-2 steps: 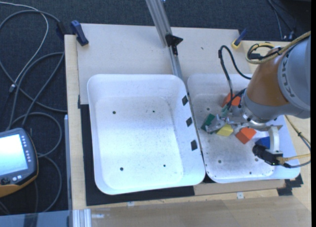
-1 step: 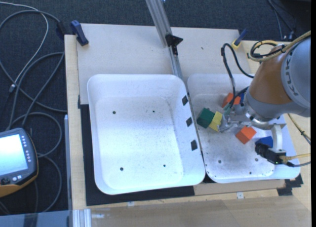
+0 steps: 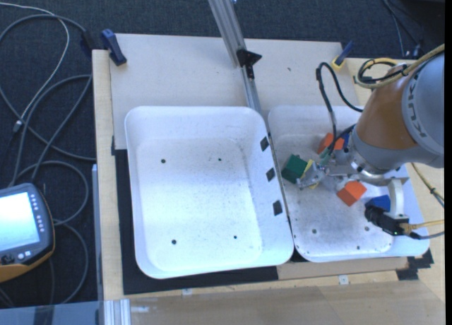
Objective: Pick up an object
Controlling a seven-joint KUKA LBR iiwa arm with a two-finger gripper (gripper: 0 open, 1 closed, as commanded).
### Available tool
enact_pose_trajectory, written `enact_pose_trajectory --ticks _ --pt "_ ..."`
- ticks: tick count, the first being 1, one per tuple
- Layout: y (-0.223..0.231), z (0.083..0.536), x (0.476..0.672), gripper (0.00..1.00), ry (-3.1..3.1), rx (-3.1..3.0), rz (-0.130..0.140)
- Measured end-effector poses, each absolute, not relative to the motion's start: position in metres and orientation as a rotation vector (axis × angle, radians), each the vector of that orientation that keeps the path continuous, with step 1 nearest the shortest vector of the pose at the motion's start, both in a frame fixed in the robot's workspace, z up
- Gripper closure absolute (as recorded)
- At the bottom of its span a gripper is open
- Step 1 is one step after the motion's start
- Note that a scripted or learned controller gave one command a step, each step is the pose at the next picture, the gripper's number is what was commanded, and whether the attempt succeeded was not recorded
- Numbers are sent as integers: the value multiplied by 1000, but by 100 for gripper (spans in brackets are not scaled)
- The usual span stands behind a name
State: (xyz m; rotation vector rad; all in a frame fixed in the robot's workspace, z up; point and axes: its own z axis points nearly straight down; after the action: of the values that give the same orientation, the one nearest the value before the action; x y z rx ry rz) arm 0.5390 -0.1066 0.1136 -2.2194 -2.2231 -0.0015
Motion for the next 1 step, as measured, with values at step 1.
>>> enact_pose_trajectory --ticks 1 --pt "-103 100 632 0 -2230 -2207 -15"
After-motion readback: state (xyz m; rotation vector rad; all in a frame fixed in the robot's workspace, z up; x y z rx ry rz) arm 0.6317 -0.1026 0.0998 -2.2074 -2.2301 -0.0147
